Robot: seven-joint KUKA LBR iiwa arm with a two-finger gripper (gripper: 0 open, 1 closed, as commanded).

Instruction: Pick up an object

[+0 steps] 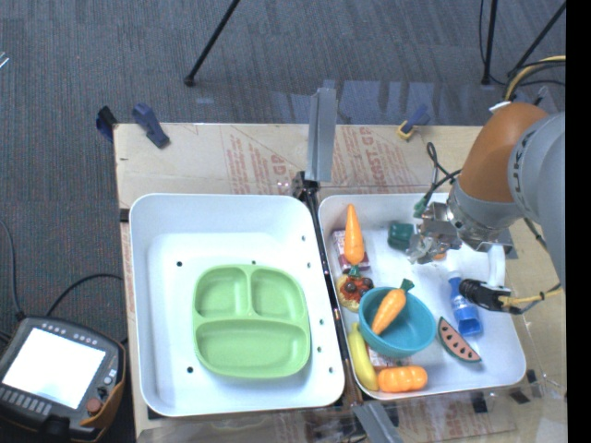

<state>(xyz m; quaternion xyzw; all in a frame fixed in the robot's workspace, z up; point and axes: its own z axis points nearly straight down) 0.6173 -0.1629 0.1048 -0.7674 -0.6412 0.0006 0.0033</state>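
Camera view shows your arm (517, 169) reaching in over the right bin (512, 349), with the tool (430, 244) low above the bin's upper middle, just beside a small dark green block (401, 236). You cannot tell from this angle how wide the tool stands or whether it has anything; nothing is plainly between its tips, so treat the pick as not yet made. My reading is that you are in the approach or descent step, with the green block the likeliest target, though the choice is open. The next move calls for centring over one thing and closing squarely, since the toys lie crowded. They look like smooth hard plastic: a tapered orange carrot (354, 233) lying lengthwise near the bin's left wall, a second carrot (389, 309) leaning in a round blue bowl (404, 332), a curved yellow banana (362, 358) touching the bowl's left side, a ribbed orange piece (403, 378) below it, a watermelon slice (459, 341) to the bowl's right, and a blue bottle (464, 310) beside the arm's cable. Rounded, glossy shapes may slip from a pinch; the block offers flatter faces. The left bin (157, 247) holds a green divided plate (250, 321), matte and shallow, well apart from the tool. Both bins sit on a bare board worktop (212, 155).
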